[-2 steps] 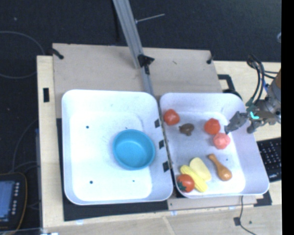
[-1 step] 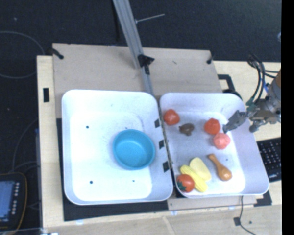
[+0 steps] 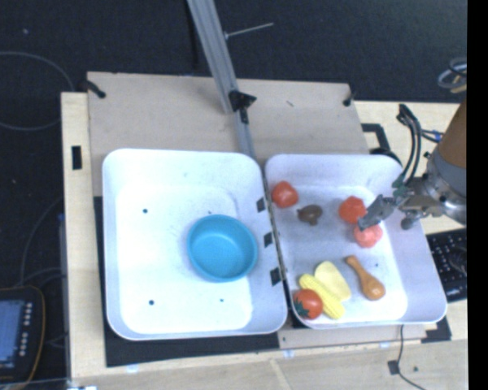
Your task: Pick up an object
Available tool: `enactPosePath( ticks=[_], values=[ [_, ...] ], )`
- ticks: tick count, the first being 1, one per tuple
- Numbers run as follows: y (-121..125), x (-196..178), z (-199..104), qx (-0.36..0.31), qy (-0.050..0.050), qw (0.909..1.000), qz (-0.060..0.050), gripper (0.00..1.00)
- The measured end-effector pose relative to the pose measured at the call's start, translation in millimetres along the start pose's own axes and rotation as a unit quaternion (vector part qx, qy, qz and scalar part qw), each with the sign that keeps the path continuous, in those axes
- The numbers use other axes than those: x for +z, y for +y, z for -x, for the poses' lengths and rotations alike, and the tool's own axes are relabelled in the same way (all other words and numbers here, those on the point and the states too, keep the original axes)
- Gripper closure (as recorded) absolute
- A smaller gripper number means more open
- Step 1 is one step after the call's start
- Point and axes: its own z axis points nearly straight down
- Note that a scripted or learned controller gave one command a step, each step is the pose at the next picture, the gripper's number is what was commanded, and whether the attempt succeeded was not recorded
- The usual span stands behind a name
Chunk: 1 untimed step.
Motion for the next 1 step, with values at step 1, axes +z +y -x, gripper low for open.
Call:
enactPosePath(
  ticks=[1],
  values=[
    [-3.9,52.3,-8.5,0.001,0.001,1.0000,-0.001,0.00]
  ],
)
